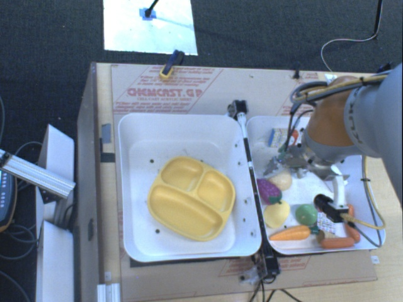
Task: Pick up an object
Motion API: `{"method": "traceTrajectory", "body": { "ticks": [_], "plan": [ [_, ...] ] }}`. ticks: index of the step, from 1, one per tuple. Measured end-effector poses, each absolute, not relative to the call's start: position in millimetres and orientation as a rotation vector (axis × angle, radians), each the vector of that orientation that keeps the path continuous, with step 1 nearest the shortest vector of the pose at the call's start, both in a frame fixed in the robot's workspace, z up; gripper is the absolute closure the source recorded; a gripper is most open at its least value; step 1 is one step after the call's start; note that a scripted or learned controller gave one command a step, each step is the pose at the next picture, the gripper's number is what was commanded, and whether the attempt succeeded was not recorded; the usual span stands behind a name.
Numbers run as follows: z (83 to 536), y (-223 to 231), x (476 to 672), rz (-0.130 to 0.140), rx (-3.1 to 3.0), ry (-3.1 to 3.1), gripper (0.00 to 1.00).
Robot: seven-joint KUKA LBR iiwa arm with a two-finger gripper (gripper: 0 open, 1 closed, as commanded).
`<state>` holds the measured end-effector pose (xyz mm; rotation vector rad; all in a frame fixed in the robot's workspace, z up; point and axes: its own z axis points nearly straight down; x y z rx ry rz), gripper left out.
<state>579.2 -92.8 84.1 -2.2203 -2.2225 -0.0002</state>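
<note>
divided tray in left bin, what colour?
Yellow tray, clearest in the camera view.

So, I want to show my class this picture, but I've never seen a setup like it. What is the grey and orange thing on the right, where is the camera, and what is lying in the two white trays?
The picture comes from a single camera fixed above the bench, looking down at a slant. The grey and orange shape is a robot arm reaching in from the right; its claw hangs low over the right bin. I cannot tell whether the claw is open or grips anything. The left bin holds a yellow divided plate. The right bin holds toy food: a purple piece, a pale yellow piece, a green piece and an orange carrot, plus other small items. The arm's job is to pick one up.
</note>
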Motion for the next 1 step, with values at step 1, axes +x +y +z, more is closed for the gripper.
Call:
{"method": "traceTrajectory", "body": {
  "ticks": [1],
  "plan": [
    [95.9, -92.5, 581.0, -0.006, -2.220, -2.226, 1.00]
  ]
}}
